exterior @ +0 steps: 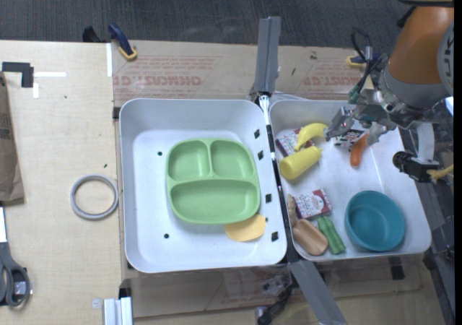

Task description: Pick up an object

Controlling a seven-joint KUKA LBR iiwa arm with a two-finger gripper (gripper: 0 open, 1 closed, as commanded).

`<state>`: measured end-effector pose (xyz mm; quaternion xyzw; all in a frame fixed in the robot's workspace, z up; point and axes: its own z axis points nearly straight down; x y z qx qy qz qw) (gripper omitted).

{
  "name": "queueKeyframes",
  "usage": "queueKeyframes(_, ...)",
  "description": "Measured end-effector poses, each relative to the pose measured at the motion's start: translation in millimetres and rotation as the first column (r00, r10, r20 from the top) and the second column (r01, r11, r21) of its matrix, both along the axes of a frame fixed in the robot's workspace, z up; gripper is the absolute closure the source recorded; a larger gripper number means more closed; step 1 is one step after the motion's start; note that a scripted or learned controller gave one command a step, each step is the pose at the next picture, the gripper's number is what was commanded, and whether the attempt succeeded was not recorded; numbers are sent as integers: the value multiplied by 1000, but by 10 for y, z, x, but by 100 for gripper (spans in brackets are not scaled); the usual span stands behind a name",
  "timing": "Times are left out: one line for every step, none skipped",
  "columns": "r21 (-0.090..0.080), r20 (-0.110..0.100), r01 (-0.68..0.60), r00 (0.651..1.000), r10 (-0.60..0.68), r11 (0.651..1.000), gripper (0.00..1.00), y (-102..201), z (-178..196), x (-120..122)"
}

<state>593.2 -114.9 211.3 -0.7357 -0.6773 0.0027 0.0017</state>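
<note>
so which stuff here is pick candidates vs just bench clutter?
Job:
two-finger gripper
yellow plastic banana
orange carrot-like stick
yellow bottle-shaped toy
teal round bowl
green divided plastic plate

Lying about:
grey tape ring
blue-handled clamp
scissors

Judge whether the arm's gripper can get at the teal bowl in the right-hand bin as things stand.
Probably yes. The teal bowl sits open in the bin's near right corner with nothing on top of it, and the gripper hangs over the same bin, farther back, above the orange carrot.
</note>
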Motion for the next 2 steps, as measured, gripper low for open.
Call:
queueKeyframes(2,-2,-157,988,157,988,0,225,-807,302)
queueKeyframes(0,9,-146,989,146,989,0,201,-1165,599)
